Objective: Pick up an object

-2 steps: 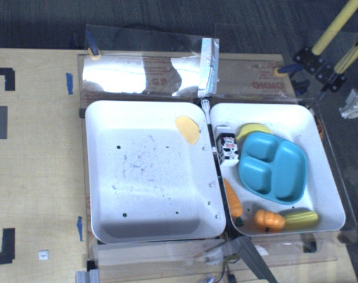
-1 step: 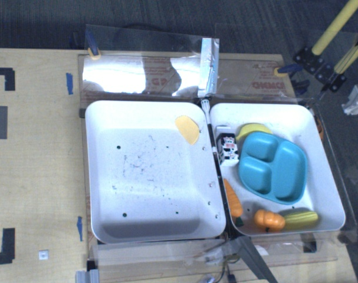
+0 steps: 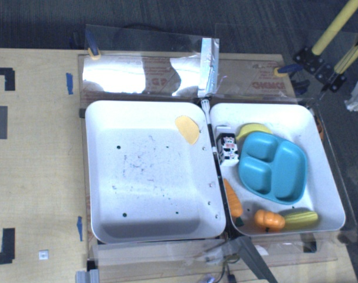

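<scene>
Nearest my camera, along the right bin's (image 3: 329, 158) front wall, I note an orange toy (image 3: 268, 219) touching a yellow-green piece (image 3: 300, 218), with a carrot (image 3: 232, 200) against the divider. Behind them a blue sectioned plate (image 3: 273, 167) overlaps a yellow item (image 3: 253, 130); a small white toy (image 3: 227, 147) lies beside it. One flat yellow piece (image 3: 188, 128) sits in the left bin's (image 3: 108, 158) far right corner. Jaws: cannot tell.

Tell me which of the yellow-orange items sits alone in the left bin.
The pale yellow chip-like piece, near the left bin's upper right corner. The carrot, the small orange piece and the yellow-green piece all lie in the right bin.
</scene>
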`<act>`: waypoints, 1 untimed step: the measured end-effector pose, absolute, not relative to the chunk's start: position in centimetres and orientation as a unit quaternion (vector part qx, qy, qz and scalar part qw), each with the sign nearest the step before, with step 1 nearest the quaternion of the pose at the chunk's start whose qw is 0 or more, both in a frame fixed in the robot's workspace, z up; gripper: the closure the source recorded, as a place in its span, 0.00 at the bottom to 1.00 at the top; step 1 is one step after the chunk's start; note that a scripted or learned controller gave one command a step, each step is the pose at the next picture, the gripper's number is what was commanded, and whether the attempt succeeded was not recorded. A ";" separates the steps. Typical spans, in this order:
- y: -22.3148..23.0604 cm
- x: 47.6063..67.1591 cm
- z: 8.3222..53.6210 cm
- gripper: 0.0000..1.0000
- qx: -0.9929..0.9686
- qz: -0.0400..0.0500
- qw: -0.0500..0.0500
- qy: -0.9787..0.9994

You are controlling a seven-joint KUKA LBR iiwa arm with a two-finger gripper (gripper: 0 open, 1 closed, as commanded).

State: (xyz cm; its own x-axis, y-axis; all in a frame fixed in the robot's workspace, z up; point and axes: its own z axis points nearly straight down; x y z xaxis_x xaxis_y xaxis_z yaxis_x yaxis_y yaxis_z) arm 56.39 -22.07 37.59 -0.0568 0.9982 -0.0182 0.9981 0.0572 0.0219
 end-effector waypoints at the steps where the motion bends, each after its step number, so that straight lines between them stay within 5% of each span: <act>1: -22.1 56.5 38.7 1.00 0.686 0.002 0.017 0.728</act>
